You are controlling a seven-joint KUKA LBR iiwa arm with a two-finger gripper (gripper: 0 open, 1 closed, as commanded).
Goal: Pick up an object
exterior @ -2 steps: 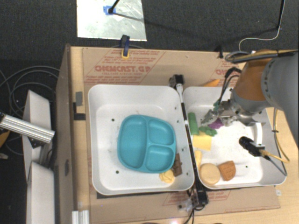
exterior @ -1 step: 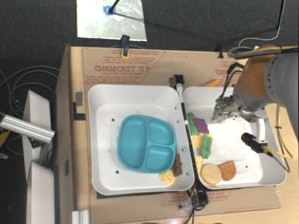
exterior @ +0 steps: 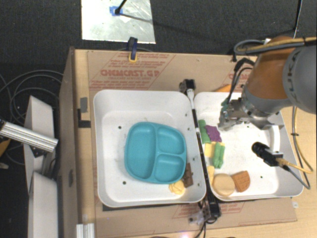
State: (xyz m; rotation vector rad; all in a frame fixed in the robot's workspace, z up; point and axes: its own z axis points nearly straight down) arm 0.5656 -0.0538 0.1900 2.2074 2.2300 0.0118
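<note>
Tool over right bin, grip unclear; green piece nearby, long axis front-to-back.

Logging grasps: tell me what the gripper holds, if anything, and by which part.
Cannot be told. The gripper sits over the right bin, close to the purple piece, but its tip is too dark to read.

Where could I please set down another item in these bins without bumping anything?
The left bin has bare floor along its far wall above the blue plate and down its left side. The right bin has bare floor between the green pieces and its right wall. Crowded: its left edge and the near corner by the round tan piece.
</note>
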